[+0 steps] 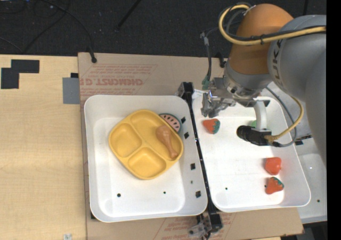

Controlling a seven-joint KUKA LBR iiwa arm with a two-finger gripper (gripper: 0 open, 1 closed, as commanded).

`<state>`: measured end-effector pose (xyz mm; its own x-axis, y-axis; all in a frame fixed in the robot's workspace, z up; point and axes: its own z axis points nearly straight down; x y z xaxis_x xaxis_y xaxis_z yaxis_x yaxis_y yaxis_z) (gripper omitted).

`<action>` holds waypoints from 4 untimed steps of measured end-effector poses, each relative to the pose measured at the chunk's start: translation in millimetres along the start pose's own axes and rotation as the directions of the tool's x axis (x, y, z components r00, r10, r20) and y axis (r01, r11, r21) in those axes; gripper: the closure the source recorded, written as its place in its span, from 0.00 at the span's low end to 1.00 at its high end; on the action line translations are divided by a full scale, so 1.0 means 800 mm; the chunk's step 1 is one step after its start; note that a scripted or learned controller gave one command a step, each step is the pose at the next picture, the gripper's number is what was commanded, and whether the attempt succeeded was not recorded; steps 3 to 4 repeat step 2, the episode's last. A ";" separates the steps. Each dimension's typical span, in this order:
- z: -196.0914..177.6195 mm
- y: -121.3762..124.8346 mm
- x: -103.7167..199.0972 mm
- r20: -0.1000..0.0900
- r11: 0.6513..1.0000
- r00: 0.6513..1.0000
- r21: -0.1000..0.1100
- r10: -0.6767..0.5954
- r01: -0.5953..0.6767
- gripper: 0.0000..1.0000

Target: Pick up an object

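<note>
My gripper [211, 111] hangs over the far left corner of the right bin [240, 201]. Just below it in the view, a small red strawberry with a green top [211, 125] lies on the bin floor, very near the gripper's tip. I see nothing held. Near the bin's right side rest a red-orange tomato-like piece [273, 165] and a second strawberry [274, 185].
The left bin [133, 201] holds a yellow divided plate [133, 148] with a tan drumstick [168, 141] lying on it. A watermelon slice [171, 121] is tucked behind the plate. A black divider [196, 148] runs between the bins.
</note>
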<state>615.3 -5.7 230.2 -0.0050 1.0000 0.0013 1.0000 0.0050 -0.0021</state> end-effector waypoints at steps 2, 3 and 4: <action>-0.002 -0.011 0.123 0.000 1.000 1.000 0.001 0.000 0.000 1.00; -0.002 -0.011 0.123 0.000 1.000 1.000 0.001 0.000 0.000 1.00; -0.002 -0.011 0.123 0.000 1.000 1.000 0.001 0.000 0.000 1.00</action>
